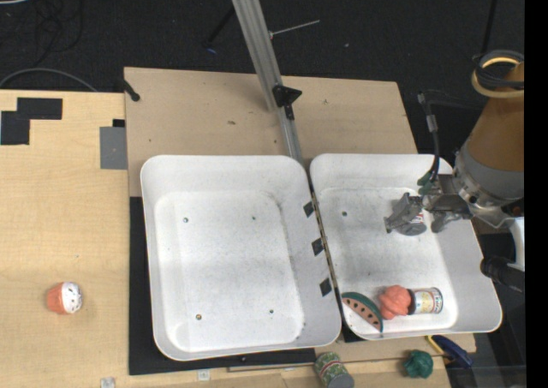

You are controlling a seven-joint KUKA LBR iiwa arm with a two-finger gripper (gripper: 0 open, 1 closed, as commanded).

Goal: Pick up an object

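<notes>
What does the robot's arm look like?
The arm is grey with a wide orange band above the wrist. A dark cable loops at its top. Its gripper is small, grey metal with dark parts, over the right white bin.

**Objects in the right bin**

Three objects lie along the near edge of the right bin [454, 241]. A watermelon slice [363, 311], red flesh with a green rind, lies flat at the near left corner, its curved rind following the bin's rim. Just right of it sits a pink ball [394, 301], rounded and rough-looking. A small can [426, 301] lies on its side touching the ball, its label yellow and dark, its pale end facing right. Farther back, near the bin's middle, a small red-and-white thing [414, 225] lies partly hidden; what it is cannot be told.
</notes>
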